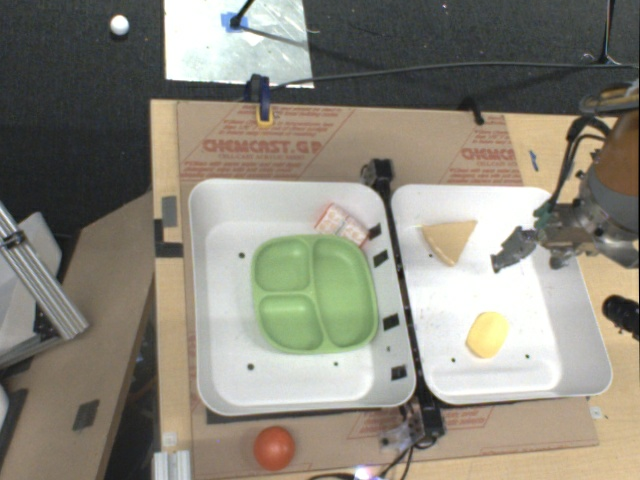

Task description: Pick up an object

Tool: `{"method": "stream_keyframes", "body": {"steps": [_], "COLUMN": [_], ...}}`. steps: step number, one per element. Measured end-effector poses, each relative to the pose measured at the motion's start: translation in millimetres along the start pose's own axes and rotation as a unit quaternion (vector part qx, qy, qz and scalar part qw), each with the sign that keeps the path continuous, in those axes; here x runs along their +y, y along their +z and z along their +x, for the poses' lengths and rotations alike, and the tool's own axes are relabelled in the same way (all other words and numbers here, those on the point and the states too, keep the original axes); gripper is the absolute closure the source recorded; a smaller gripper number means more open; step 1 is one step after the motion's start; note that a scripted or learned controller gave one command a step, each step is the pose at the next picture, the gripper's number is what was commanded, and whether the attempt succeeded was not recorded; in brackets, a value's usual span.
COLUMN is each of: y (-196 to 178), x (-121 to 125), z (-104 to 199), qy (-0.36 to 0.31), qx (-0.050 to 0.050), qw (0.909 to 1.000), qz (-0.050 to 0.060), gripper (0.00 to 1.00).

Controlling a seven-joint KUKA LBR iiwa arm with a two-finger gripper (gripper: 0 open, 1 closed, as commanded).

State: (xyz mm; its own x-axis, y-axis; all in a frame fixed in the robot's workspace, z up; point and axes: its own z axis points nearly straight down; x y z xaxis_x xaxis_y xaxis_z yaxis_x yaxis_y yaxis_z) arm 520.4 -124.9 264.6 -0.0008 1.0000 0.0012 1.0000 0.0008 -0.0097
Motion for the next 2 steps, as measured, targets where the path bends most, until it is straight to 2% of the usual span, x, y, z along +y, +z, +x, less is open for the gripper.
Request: {"method": "stream_keyframes", "body": {"steps": [1, 2], "y": [-6, 49], "x": [2, -7], "z": [0, -2], "qy": [-0.001, 0.000], "qx": [-0.001, 0.000], "qw": [1.0000, 1.0000], "qz": [-0.006, -0.004], "gripper": [0.00, 0.00]}}
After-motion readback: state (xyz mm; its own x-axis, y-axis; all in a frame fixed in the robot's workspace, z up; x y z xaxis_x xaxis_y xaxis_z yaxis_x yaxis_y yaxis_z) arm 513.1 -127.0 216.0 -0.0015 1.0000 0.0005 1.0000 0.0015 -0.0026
